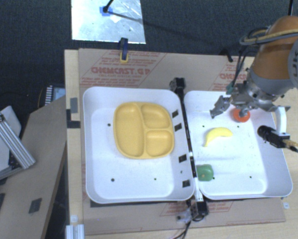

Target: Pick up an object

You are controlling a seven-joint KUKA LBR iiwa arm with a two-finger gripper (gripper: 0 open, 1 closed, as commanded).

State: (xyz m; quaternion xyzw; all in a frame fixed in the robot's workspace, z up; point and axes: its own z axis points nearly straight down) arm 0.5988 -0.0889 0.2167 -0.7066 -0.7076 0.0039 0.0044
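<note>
Green block [205, 172] sits at right bin [238, 183] front edge; gripper [228, 105], spread apart and unloaded, hovers beside orange round piece [241, 115], yellow banana [217, 135] nearby.

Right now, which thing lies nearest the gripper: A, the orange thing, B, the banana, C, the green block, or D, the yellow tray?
A: the orange thing sits right beside the gripper at the back of the right bin, while the banana lies further forward, the green block is at the bin's front left corner, and the yellow tray is in the left bin.
</note>
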